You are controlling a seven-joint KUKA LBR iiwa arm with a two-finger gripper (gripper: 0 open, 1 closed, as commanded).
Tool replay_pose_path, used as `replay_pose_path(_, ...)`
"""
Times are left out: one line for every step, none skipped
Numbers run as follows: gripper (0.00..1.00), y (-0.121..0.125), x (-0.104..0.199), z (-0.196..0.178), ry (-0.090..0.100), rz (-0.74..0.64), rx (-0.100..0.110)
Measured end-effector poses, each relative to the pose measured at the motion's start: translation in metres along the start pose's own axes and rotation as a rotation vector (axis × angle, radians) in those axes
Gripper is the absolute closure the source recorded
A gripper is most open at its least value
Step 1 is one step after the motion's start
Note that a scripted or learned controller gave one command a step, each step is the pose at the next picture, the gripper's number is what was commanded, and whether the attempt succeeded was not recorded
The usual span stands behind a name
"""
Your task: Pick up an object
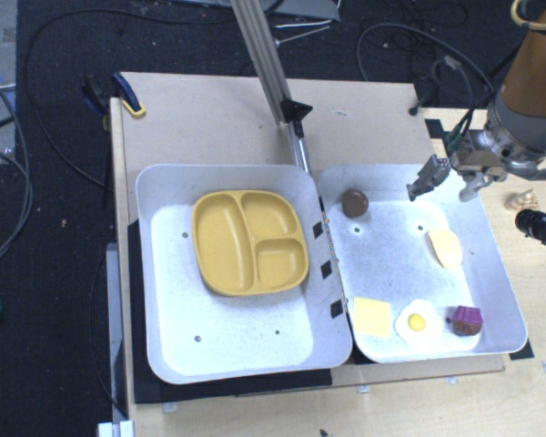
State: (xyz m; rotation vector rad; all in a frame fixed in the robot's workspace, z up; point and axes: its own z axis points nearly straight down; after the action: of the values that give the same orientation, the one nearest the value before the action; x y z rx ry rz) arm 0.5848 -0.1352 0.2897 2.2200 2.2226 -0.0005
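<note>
- Your jaws hang over the far right corner of the right bin, spread apart with nothing between them.
- In that bin you have a brown ball at the far left corner and a pale yellow piece near the right edge.
- Along its near edge sit a yellow square, a fried egg and a purple piece.
- A yellow divided plate lies in the left bin.
</note>
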Motion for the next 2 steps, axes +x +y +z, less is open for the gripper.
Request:
replay_pose_path(0.00,0.006,0.008,0.056,0.001,-0.002,0.005)
replay_pose_path(0.00,0.004,0.016,0.118,0.001,0.001,0.007)
